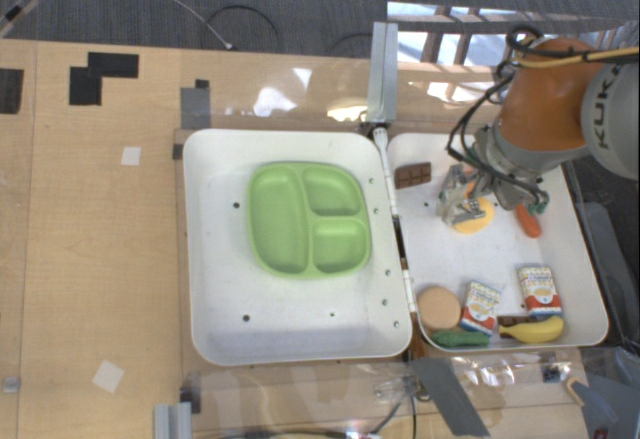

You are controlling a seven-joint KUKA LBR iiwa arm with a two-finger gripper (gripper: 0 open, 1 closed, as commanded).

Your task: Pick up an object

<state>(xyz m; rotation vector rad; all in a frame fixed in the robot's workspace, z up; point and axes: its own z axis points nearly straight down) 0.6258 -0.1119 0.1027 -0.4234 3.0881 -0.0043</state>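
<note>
The gripper stands low in the right bin, near the middle of its far half, directly over a flat yellow piece that looks like a toy food slice. Whether it is spread wide, narrowed, or closed on anything cannot be told; the wrist and cables mask it.

The yellow piece is the likely target. An orange carrot-like toy lies just beside it toward the bin's right wall, and a brown chocolate-bar piece sits near the far left corner. Along the near edge are a round tan cookie, two small cartons, a banana and a green item. The left bin carries a green divided plate.

Judgement: the piece is thin and flat, so the grasp should be centred, taken right at the bin floor, and lifted straight up. An off-centre closure risks sliding it toward the carrot.
</note>
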